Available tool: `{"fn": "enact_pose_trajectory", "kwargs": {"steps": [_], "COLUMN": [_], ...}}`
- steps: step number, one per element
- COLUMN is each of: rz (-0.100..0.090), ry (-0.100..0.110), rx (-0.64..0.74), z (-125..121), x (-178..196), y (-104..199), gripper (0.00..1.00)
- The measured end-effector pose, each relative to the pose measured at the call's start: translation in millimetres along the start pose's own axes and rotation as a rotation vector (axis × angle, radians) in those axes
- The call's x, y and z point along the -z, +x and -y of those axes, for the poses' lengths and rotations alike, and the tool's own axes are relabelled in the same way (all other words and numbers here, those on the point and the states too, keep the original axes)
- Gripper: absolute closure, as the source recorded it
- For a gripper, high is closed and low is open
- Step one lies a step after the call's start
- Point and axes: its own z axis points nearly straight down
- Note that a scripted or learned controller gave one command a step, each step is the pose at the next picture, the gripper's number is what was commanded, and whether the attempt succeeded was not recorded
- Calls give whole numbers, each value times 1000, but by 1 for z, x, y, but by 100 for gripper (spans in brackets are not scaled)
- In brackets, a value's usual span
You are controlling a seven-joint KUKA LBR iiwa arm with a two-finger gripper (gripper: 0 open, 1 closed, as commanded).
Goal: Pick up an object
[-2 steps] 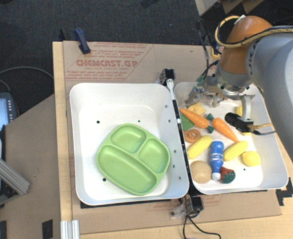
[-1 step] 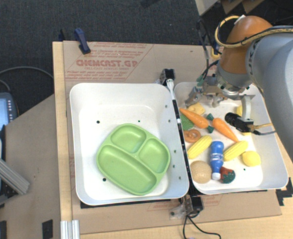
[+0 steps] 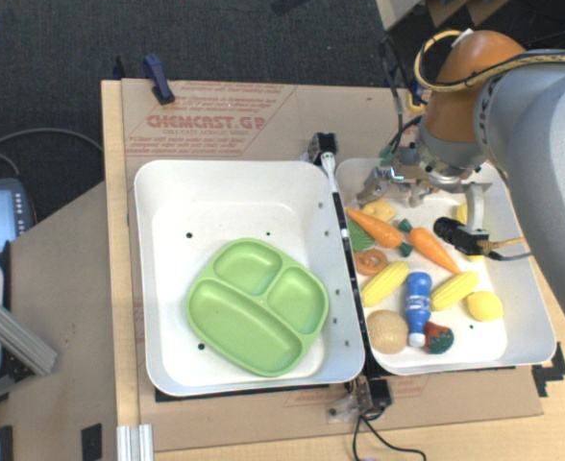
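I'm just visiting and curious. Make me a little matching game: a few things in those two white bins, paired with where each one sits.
Things:
1. green divided plate
2. blue bottle
3. lemon
4. carrot

Places:
A. right bin, near its right side
B. left bin
C. right bin, toward its far left part
D. right bin, middle of its near half

Pairs: 1-B, 2-D, 3-A, 4-C

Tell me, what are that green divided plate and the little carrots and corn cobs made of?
The green divided plate looks like moulded plastic: one even colour, smooth, with soft sheen and rounded compartment edges. The carrots and corn cobs look like toy plastic too, judging by their bright flat colours and slight gloss, though rubber or foam can't be ruled out.
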Motion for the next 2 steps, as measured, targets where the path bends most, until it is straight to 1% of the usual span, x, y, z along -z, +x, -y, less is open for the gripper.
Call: {"fn": "enact_pose_trajectory", "kwargs": {"steps": [2], "rz": [0], "ry": [0], "rx": [0], "z": [0], "x": [0], "y": [0], "gripper": [0]}}
